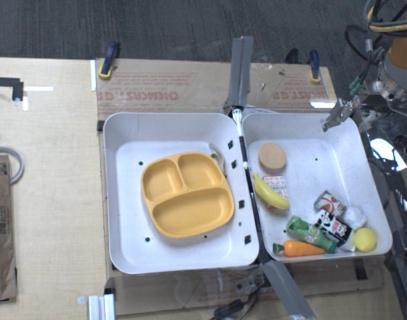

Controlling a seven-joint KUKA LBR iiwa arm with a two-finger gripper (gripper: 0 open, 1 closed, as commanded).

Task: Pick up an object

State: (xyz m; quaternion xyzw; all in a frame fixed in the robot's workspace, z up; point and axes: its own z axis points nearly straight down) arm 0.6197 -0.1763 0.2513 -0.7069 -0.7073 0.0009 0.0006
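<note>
Your hand [338, 115] hovers at the right bin's [363, 153] far rim; whether it is released or clenched cannot be told. Target the round tan wooden disc [272, 157], lying apart from the yellow banana [271, 192]. Descend vertically, centred.

The table [50, 179] has a pale wood-coloured top on the left. A brown cardboard sheet [190, 85] with red printing lies flat across its far side, held by two blue clamps [109, 60] at the back edge. On the cardboard sit two shallow white bins, the left bin [123, 139] and the right bin [363, 152], side by side and touching along a grey divider strip [240, 72]. At the far left of the table lie a brown paper bag [2, 232], a grey ring [15, 162] just beyond it, and a small black bracket [10, 84] near a strip of white tape [38, 89]
</note>
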